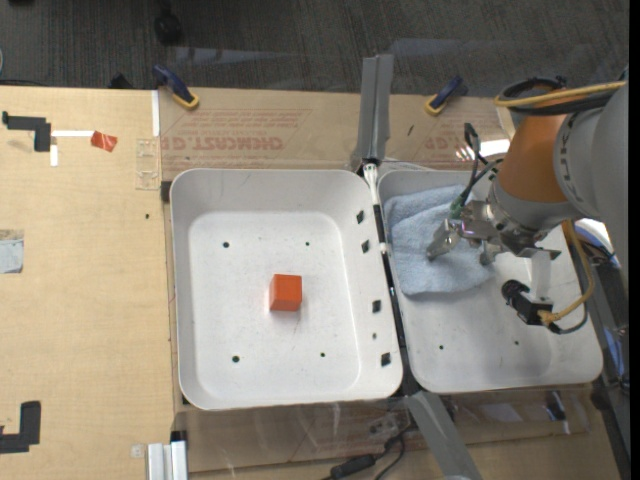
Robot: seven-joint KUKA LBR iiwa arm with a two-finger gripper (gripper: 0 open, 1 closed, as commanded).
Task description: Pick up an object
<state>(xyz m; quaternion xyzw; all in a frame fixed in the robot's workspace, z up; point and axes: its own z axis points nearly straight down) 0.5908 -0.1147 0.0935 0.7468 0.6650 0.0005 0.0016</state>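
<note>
An orange-red block (286, 293) lies near the middle of the left bin (200, 268). A pale blue cloth (420, 233) lies crumpled in the back left part of the right bin (500, 353). My gripper (462, 252) hangs over the cloth's right side, its two fingers spread apart and pointing down. It is open with nothing between the fingers. The arm's wrist covers the cloth's far right edge.
The two bins meet at a ridge with black clips (380, 258). A black cable loop (530, 303) hangs from the wrist over the right bin. Cardboard (260, 128) lies behind the bins, with clamps (178, 90) on it. A wooden board (80, 288) lies to the left.
</note>
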